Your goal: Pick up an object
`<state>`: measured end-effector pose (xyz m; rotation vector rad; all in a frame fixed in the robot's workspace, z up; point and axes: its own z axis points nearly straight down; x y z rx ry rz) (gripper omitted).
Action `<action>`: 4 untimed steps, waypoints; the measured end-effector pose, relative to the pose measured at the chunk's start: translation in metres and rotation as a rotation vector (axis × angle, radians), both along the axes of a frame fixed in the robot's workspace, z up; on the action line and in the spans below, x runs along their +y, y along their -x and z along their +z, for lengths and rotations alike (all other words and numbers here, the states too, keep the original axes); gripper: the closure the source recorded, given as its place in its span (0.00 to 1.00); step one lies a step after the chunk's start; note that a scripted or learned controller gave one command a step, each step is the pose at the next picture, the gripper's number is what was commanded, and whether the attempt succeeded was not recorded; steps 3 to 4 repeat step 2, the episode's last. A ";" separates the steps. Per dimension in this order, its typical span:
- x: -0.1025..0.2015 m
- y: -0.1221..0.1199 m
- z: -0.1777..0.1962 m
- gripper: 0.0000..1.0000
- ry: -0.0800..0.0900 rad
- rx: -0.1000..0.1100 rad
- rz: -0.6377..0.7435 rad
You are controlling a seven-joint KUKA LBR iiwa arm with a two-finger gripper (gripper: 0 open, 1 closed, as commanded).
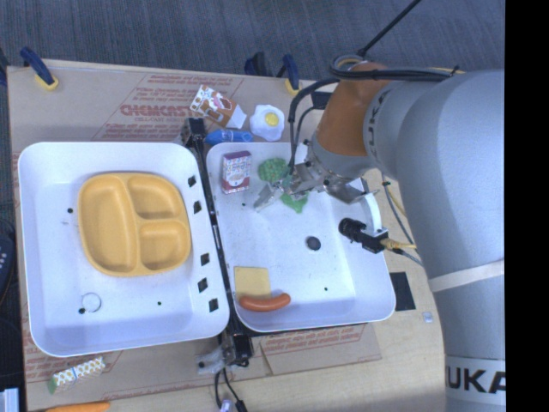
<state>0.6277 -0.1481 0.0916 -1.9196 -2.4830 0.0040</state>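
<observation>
Green toy (276,170) lies at the back of the right bin (360,294), just beside the gripper (273,197), whose fingers look spread and hold nothing. Both bins rest on brown cardboard (129,101) over grey carpet (171,15).

Cardboard-covered bench (129,101) with red print, blue clamps (39,67) on far edge. Two white bins side by side: left bin (51,316), right bin (343,303). Loose behind bins: snack packet (211,106), fried-egg toy (268,121). Wrapped candy (79,372) near front-left corner.
</observation>
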 end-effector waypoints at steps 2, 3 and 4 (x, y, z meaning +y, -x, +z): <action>0.052 0.026 0.000 0.00 -0.002 -0.001 0.490; 0.052 0.026 0.000 0.00 -0.002 -0.001 0.490; 0.052 0.026 0.000 0.00 -0.002 -0.001 0.490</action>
